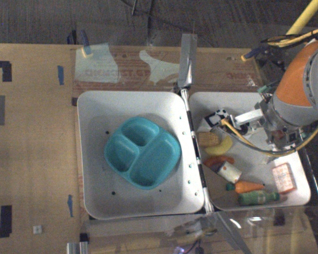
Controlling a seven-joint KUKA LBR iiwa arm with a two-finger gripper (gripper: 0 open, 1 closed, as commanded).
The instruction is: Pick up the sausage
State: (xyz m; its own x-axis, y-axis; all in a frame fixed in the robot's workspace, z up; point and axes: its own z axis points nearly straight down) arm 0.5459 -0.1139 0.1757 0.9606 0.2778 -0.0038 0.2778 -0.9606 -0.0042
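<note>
The sausage [216, 161], a short reddish-orange elongated piece, lies flat in the right shallow white plastic bin [244, 97]. It is well away from the gripper [279, 137], on the gripper's side that faces the other bin, and a little nearer to the front edge of the bench. One end of it touches a small white cylindrical bottle [229, 171], which lies slanted just in front of it. Just behind the sausage is a yellow curved banana [221, 147], and beside the banana is a tan ridged piece like a corn cob [208, 138], close to the wall between the bins. Further to the front, and also on the gripper's bin-dividing side, lie an orange carrot [250, 186] and a green plastic bottle [259, 197], one beside the other. A pink and red flat box [283, 177] lies almost directly in front of the gripper, near it. The gripper hangs over the right part of this bin, above bare floor, and it touches none of these things; how far it is open I cannot tell, because the wrist covers it from above. The left white bin [95, 115] holds a teal divided plastic plate [143, 152].
</note>
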